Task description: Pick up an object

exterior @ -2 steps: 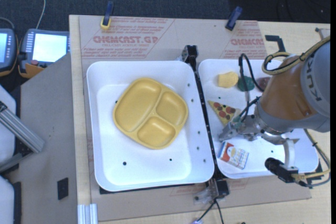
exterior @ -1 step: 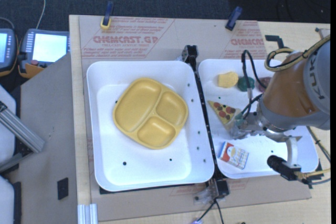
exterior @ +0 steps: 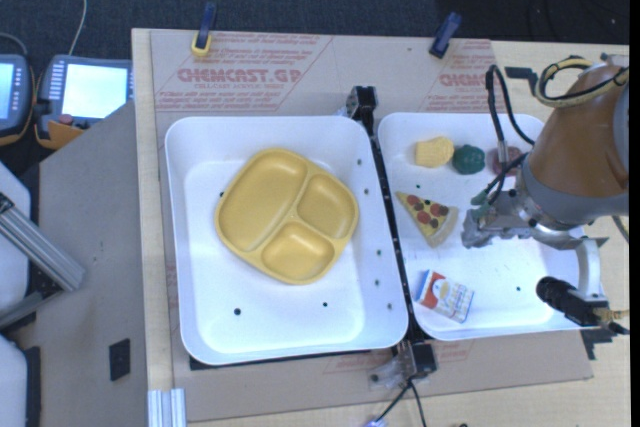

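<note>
Two shallow white bins are shown side by side on a bench point(exterior: 300, 65) covered with printed brown protective sheeting; dark carpet and a lit screen point(exterior: 92, 90) are seen beyond its far and left edges. The left bin point(exterior: 190, 245) is largely occupied by a yellow divided plate point(exterior: 287, 214), set askew, with bare white floor left along the near and left walls. In the right bin point(exterior: 500, 310) four objects are laid: a yellow block point(exterior: 434, 152) and a green ball point(exterior: 467, 158) close together near the far wall, a toy pizza slice point(exterior: 428, 216) just beside the central divider, and a small printed carton point(exterior: 444, 296) near the front rim. Open floor is left between the carton and the bin's right side. The gripper point(exterior: 482, 227) is positioned low over the right bin, just right of the pizza slice; whether its jaws are released or clenched cannot be told, and nothing is seen between them.
</note>
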Available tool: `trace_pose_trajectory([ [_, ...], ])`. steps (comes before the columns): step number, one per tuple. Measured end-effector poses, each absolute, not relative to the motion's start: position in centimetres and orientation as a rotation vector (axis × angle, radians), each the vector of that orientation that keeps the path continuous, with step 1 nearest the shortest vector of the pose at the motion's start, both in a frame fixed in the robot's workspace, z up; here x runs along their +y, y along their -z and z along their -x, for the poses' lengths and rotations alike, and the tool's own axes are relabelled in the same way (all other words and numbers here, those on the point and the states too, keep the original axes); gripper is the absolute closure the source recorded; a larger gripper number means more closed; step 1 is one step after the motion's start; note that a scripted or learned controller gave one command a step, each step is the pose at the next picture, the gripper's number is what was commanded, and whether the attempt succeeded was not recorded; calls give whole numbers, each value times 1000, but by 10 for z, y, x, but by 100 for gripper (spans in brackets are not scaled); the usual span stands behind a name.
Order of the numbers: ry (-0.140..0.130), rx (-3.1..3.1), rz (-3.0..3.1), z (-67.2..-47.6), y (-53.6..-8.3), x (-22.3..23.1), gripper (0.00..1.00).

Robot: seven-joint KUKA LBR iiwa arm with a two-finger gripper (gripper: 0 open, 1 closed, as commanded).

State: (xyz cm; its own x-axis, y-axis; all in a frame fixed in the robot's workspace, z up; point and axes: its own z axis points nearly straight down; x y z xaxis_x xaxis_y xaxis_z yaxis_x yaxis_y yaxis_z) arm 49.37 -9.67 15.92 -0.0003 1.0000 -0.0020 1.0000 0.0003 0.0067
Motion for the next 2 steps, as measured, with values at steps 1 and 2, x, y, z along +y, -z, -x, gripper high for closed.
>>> trace_pose_trajectory([
  [1, -5, 2218, -2216, -494, -202, -97, 100],
  [2, -5, 2217, -2216, -494, -249, -106, 100],
])
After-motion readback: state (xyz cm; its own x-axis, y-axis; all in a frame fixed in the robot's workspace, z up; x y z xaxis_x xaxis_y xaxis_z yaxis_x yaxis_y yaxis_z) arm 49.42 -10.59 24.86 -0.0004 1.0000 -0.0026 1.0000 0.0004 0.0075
